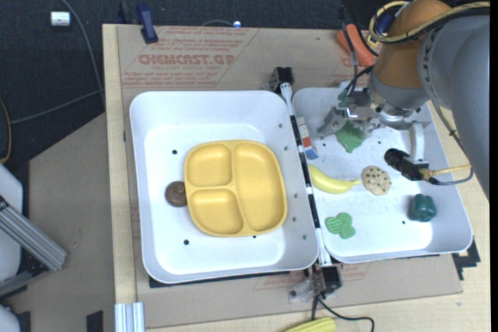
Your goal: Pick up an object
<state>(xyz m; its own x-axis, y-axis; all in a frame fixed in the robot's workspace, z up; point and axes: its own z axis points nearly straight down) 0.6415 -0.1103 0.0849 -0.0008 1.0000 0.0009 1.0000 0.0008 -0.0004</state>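
green object [351, 140] just under claw [348, 117], right bin [443, 233]

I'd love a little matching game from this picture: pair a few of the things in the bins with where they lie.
Things:
1. yellow divided plate
2. banana
3. cookie
4. brown disc

Places:
A. right bin, against its left wall
B. left bin, middle
C. left bin, tucked at the plate's left edge
D. right bin, just right of the banana

Pairs: 1-B, 2-A, 3-D, 4-C
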